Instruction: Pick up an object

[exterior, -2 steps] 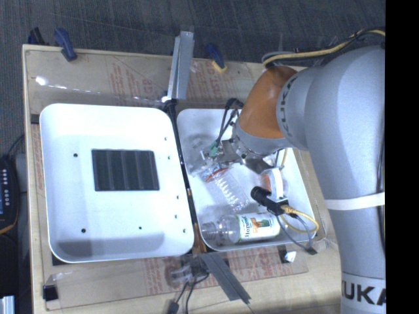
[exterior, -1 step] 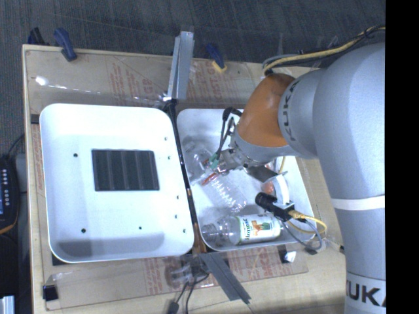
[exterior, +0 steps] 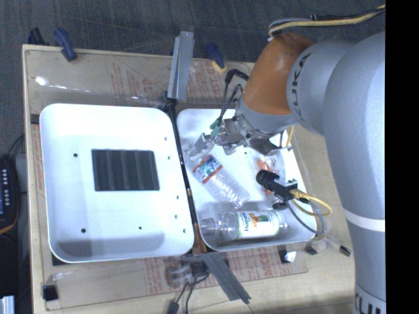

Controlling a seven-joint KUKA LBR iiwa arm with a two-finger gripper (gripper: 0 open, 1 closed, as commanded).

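end effector (exterior: 226,138) hangs over the right bin (exterior: 190,120), near its far end; grip state cannot be told. in the right bin: crushed clear bottle (exterior: 219,178) mid-bin, larger bottle (exterior: 245,224) along its near wall

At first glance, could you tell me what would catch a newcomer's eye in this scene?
The big grey arm with its orange band reaches in from the right over the right-hand white bin. In that bin lie two clear plastic bottles: a crumpled one with a blue label and one with a green-and-orange label near the front wall. The left-hand white bin shows a dark ribbed rectangle.
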